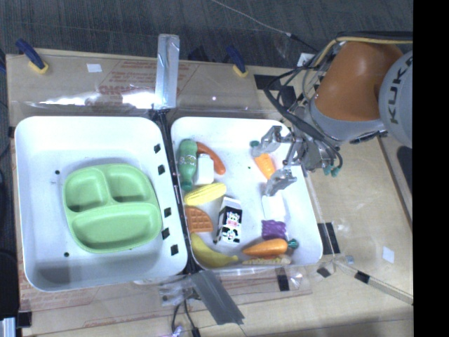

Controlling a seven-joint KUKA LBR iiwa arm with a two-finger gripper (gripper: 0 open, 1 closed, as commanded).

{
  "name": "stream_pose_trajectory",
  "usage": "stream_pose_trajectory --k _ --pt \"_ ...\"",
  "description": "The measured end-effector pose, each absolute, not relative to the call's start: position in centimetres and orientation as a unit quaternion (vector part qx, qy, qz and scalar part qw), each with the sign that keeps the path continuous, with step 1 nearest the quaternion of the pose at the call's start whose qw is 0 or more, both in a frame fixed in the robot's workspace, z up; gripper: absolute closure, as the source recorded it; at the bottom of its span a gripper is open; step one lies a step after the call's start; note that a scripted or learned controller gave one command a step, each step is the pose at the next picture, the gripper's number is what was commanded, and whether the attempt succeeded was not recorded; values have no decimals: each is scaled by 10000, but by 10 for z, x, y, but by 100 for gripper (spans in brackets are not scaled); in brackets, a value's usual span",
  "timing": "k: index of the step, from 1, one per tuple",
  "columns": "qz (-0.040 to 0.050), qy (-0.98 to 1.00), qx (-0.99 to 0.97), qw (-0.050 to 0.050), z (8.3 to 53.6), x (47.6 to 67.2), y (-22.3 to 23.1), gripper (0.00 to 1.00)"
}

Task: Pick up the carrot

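Two white bins are seen side by side on the bench. A green tray [110,209] with three compartments is seated in the left bin [28,188]. The right bin [231,128] is loaded with toy food.

The carrot [266,248] is laid on its side near the front wall of the right bin, its green top pointed right. A purple item [274,228] is placed just behind it, and a banana [212,253] is found to its left. A small carton [230,223] printed with a cow is set beside the banana. A waffle [198,220] and a corn cob [204,194] are positioned along the left wall, with a green bottle [187,161] and an orange-red pepper [212,157] further back.

The gripper [275,161] is held over the right rear part of the right bin, well apart from the carrot. The jaws are spread, one finger [267,139] behind and the other in front of a small orange piece [264,165]. Whether that piece is touched cannot be told
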State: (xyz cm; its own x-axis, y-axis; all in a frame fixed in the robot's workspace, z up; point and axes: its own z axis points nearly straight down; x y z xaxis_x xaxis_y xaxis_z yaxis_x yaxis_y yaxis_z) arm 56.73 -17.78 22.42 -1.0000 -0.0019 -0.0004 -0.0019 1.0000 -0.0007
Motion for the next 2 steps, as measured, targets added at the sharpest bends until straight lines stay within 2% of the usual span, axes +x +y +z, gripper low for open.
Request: stream_pose_trajectory --k 1,2 --pt "19 9995 311 -61 107 601 -207 0" --pt "-3 9997 256 19 125 607 -206 100"
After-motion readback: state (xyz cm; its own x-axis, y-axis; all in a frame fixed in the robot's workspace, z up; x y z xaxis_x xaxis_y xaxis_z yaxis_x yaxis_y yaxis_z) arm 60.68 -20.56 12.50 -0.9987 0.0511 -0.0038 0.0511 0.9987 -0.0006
